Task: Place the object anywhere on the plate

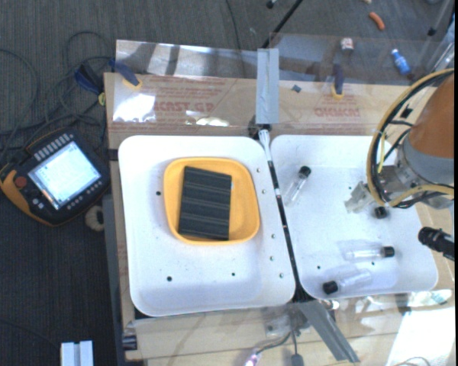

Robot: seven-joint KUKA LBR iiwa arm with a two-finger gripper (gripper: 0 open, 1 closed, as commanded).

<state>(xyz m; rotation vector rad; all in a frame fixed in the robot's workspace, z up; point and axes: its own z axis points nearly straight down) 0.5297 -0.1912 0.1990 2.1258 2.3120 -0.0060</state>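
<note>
Dark carpet with loose cables surrounds the counter (343, 101), whose two white bins sit side by side under a taped plastic sheet at the back edge. At the right bin's right edge the pincer (383, 197) sits low over the bin floor, under the arm's grey wrist and orange band; whether it is open, or has hold of anything, I cannot tell, because cables and the wrist crowd it. Just beside it lies a small clear piece with a black cap (364, 198), too blurred to name firmly. Spread through the right bin (320, 227) are what look like three clear vials with black caps: one (297, 181) near the bin's back left corner, one (366, 252) toward the front right, and one (343, 282) at the front edge. In the left bin (137, 242) a single yellow plate (248, 204) sits in the middle, and one dark ribbed block (205, 203) already lies flat on it, within the rim. My reading is that the step in hand is the pick: the arm is working among the vials and none has reached the plate. Next would come a firm grasp, a lift clear of the bin wall, a carry across to the left bin, and a release on the plate's bare yellow margin. A handheld controller (53, 178) lies on the floor left of the counter.
</note>
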